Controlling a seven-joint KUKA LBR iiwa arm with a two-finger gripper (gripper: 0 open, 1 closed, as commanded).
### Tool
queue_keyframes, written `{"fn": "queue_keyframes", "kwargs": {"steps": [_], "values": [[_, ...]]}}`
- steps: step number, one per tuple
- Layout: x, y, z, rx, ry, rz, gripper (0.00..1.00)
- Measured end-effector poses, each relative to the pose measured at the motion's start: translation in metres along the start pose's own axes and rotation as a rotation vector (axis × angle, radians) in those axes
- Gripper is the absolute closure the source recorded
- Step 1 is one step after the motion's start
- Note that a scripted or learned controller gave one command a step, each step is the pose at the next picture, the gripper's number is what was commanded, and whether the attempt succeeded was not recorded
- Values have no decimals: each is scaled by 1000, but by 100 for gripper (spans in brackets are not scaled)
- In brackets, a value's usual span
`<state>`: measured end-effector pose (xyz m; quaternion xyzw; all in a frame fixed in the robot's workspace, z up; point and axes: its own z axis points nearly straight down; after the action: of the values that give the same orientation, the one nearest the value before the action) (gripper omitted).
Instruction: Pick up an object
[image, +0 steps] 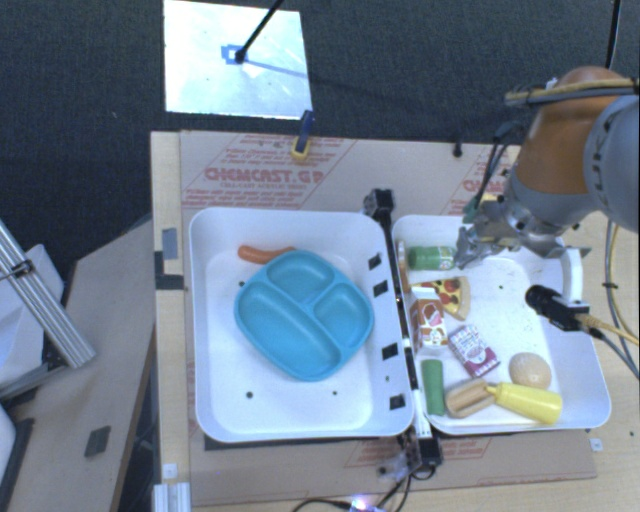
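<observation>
The right bin (588, 372) holds several toy foods: a green can (430, 258), a pizza slice (449, 294), a small printed carton (428, 323), a dark red box (473, 350), a green cylinder (432, 386), a bread roll (467, 398), a yellow bottle (528, 402) and a beige egg-like ball (530, 369). My gripper (473, 247) hangs low over the bin's far part, just right of the green can. I see nothing held in it.
The left bin (203, 330) holds a blue divided plate (303, 313) and an orange sausage (262, 253) behind it. A black divider (392, 300) runs between the bins. A black part on a white bracket (556, 303) with cables sits over the right bin's right side.
</observation>
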<state>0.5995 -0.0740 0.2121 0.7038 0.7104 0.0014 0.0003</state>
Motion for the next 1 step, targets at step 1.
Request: {"fn": "queue_keyframes", "kwargs": {"steps": [1], "values": [[62, 10, -11, -1, 1, -2, 100]]}}
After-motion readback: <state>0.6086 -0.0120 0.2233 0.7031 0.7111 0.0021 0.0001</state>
